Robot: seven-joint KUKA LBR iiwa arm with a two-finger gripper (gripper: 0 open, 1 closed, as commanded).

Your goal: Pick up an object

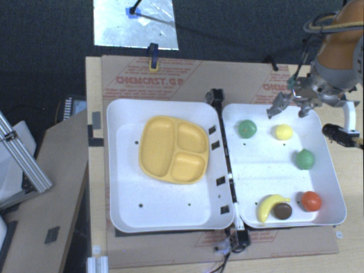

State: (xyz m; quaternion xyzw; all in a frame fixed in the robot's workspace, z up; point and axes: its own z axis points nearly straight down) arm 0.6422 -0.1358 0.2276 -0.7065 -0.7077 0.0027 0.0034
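Note:
The right bin (pixel 259 169) holds several small items. A green ball (pixel 247 128) lies at its far left, a yellow ball (pixel 284 132) beside it, and a green fruit (pixel 305 158) toward the right wall. Along the near edge sit a banana (pixel 267 205), a brown round piece (pixel 282 210) and a red tomato (pixel 310 201). My gripper (pixel 291 108) hovers over the far edge of this bin, just above and behind the yellow ball. Its two fingers stand spread apart with nothing between them.
The left bin (pixel 125 209) bears a yellow divided plate (pixel 173 149) near its middle. A black hinge strip (pixel 223 158) runs between the bins. Cardboard lies under both bins, and a shiny sheet (pixel 135 16) lies at the far left.

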